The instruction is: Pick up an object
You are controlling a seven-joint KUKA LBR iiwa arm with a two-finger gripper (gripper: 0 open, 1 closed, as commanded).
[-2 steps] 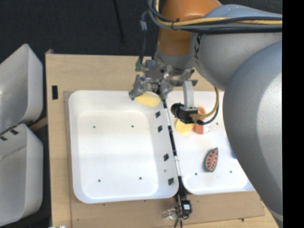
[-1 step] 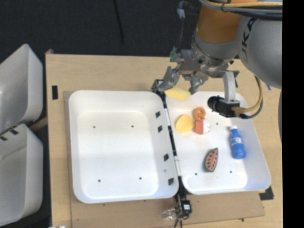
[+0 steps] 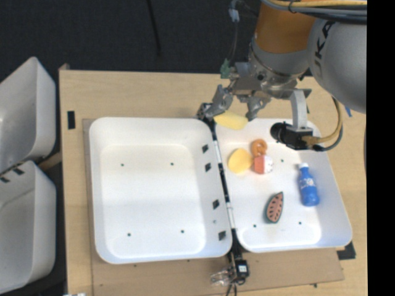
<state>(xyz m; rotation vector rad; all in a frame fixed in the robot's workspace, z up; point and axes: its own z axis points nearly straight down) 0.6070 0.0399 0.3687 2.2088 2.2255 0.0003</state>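
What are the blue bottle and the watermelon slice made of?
Blue bottle: probably plastic, smooth, with an even bright colour and a slight shine. Watermelon slice: likely a toy, plastic or rubber, with a duller look; it is too small to tell which.

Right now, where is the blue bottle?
In the camera view, the blue bottle lies in the right-hand bin by its right wall, right of the watermelon slice.

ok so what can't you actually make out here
- Camera view: the yellow piece is partly covered by the pincer; whether they touch is unclear.
- The orange thing and red-and-white thing beside it are too small to identify.
- The arm is cut off by the top edge.
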